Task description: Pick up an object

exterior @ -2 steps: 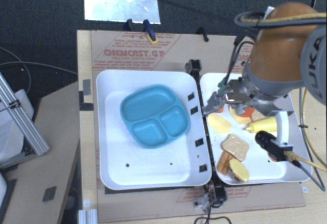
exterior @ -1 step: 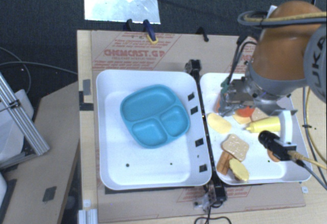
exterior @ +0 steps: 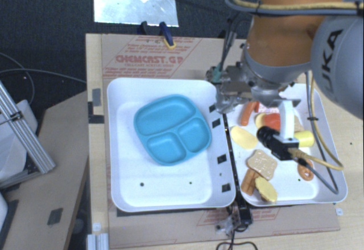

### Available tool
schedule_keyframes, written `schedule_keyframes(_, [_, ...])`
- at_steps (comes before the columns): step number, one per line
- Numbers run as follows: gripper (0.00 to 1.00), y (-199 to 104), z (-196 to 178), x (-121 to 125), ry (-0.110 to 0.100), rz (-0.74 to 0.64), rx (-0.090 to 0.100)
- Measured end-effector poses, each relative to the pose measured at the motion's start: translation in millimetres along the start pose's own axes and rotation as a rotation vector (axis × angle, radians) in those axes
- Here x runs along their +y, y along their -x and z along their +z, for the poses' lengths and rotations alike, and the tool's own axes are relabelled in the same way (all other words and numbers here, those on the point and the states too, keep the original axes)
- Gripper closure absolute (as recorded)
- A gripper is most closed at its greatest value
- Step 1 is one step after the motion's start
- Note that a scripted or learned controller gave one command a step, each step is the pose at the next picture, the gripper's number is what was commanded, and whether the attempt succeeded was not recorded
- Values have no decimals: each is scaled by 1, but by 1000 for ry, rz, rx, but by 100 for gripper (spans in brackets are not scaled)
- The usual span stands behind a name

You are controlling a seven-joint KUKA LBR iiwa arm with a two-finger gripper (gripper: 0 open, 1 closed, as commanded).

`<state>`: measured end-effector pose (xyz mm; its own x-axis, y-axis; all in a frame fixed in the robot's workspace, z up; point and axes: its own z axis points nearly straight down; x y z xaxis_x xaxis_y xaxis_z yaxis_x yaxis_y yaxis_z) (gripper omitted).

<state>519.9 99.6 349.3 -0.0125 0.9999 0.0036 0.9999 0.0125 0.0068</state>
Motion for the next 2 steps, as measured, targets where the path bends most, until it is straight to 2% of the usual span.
schedule_keyframes(1, [100,-25,-73,-33,2,4,1])
schedule_keyframes(2, [100,-23,-29,-9,-7,12,-4])
